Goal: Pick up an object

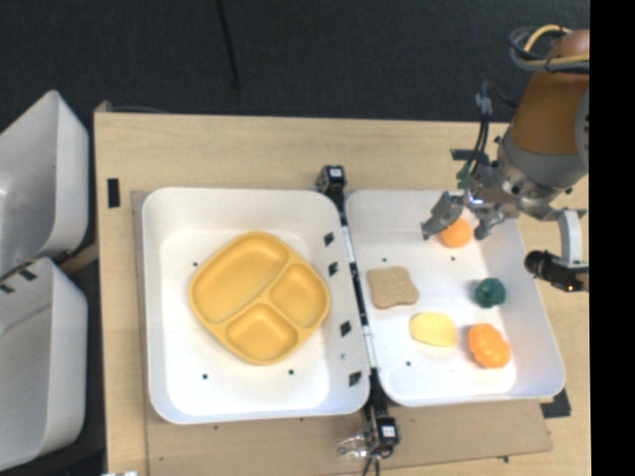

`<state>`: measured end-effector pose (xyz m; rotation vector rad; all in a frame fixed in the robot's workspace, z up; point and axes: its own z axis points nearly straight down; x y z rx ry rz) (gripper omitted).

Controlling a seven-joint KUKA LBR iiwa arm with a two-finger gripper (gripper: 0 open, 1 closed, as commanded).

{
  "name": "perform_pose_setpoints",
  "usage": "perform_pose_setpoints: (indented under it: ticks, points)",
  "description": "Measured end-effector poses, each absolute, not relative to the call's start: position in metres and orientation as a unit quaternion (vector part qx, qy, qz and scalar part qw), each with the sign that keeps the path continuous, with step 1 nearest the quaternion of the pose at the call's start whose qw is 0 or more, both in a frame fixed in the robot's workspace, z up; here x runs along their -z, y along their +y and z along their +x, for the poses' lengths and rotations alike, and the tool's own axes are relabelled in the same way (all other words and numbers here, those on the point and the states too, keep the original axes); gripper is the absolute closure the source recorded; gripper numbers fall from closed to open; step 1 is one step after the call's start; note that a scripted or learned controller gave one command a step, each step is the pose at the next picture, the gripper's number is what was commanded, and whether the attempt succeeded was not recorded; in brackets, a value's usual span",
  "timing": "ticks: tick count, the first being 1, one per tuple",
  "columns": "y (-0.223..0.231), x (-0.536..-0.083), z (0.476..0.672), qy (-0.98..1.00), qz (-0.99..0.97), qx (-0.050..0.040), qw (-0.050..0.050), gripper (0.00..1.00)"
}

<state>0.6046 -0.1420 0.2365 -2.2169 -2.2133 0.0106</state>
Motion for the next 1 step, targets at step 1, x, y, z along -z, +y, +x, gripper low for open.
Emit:
perform_pose_setpoints:
  ticks: [1]
  points:
    - [-0.1418, -0.2436, 0.6069, -0.707, -0.707, 0.0006, 0.0, 0.0]
